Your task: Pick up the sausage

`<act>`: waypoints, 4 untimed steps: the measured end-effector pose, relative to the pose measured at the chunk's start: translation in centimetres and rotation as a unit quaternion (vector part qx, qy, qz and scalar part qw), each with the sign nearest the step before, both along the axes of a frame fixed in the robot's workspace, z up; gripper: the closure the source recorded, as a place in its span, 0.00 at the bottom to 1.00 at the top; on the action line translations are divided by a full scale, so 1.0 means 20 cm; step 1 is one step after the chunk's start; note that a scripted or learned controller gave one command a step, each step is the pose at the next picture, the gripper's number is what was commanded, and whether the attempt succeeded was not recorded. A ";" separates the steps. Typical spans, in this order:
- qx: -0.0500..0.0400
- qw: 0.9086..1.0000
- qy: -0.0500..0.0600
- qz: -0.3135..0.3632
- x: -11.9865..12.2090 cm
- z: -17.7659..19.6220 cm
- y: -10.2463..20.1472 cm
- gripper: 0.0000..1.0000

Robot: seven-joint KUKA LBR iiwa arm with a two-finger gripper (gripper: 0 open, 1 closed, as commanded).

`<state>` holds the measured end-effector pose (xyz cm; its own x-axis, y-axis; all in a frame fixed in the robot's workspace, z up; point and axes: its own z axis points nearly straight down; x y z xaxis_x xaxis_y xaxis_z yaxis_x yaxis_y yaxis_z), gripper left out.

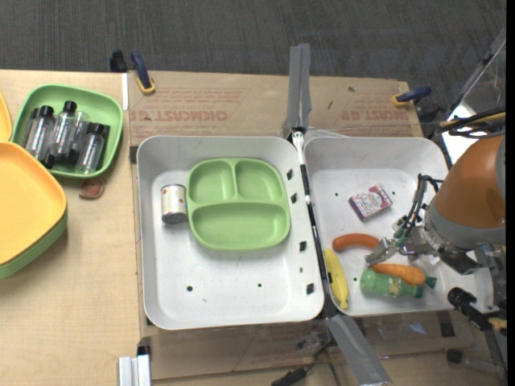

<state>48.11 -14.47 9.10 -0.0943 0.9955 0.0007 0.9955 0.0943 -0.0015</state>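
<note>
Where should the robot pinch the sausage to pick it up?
Probably the middle of the sausage, from straight above, fingers across its narrow width. It lies flat, nearly left to right, in the right bin. The gripper sits at its right end, near the carrot.

Green plate (pixel 239 205), can (pixel 173 203), banana (pixel 336 277)

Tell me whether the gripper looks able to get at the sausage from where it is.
Probably yes. The gripper sits in the right bin, just right of the sausage, which lies flat with nothing on top. The banana and carrot lie close by, so a careless approach might nudge them.
</note>
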 end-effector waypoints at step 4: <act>0.000 0.999 0.001 0.035 -0.01 0.00 -0.01 0.00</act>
